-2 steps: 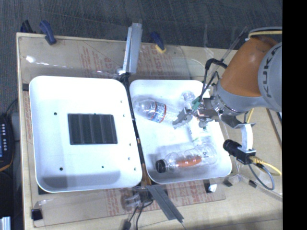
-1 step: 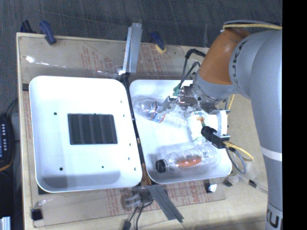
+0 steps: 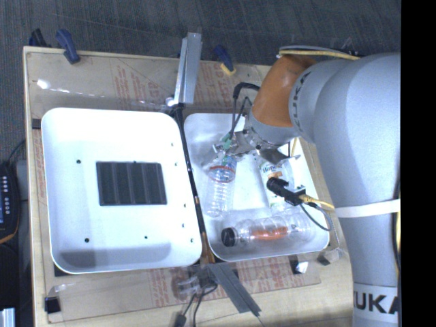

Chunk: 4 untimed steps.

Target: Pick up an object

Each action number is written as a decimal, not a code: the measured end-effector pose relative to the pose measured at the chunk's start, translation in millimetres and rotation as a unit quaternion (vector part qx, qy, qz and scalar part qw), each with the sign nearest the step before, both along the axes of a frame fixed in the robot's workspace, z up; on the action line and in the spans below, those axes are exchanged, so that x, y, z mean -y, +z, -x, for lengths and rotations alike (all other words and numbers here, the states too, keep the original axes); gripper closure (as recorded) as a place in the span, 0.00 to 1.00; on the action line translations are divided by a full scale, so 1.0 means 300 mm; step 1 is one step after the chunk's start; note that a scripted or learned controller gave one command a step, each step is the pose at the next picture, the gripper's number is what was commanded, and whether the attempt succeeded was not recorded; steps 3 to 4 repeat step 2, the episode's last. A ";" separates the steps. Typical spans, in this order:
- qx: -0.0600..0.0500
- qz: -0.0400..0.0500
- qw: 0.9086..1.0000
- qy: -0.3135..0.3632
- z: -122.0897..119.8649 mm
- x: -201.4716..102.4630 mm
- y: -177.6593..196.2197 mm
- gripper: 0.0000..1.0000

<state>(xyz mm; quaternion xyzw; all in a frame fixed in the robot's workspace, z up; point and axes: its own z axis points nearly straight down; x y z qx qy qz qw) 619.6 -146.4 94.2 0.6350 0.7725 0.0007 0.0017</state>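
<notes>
Gripper (image 3: 230, 145) hangs low over the far part of the right bin (image 3: 199, 129), under the arm's (image 3: 354, 135) orange band; its tip is a small tangle of metal and wire here, and whether it is parted, closed or clasping anything cannot be told

Just below the gripper, toward the near side, lies a clear bottle (image 3: 219, 182). Its neck end points up at the gripper and looks to be touching it or nearly so, while its body runs away toward the bin's near wall, close beside the bin's left wall. Nothing shows it lifted; it rests on the bin floor

Farther on the near side of the gripper, a black-capped bottle (image 3: 266, 231) lies crosswise along the near wall, with something orange inside and its cap toward the left

Right of the gripper, close under the arm, sits a small white thing (image 3: 270, 171) with a label, partly hidden and too unclear to name

Left of the gripper, past a metal bar (image 3: 188, 67) standing between the bins, is the left bin (image 3: 68, 135) with a dark ribbed panel (image 3: 131, 182) in its floor. Both bins stand on the table (image 3: 102, 70), which has blue clamps (image 3: 68, 46) on its far edge
</notes>
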 end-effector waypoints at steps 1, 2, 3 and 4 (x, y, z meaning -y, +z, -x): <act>0.000 0.000 1.000 0.002 -0.002 -0.003 0.036 1.00; -0.002 -0.001 1.000 0.004 -0.074 -0.055 0.326 1.00; -0.002 -0.001 1.000 0.004 -0.074 -0.055 0.326 1.00; -0.002 -0.001 1.000 0.004 -0.074 -0.055 0.326 1.00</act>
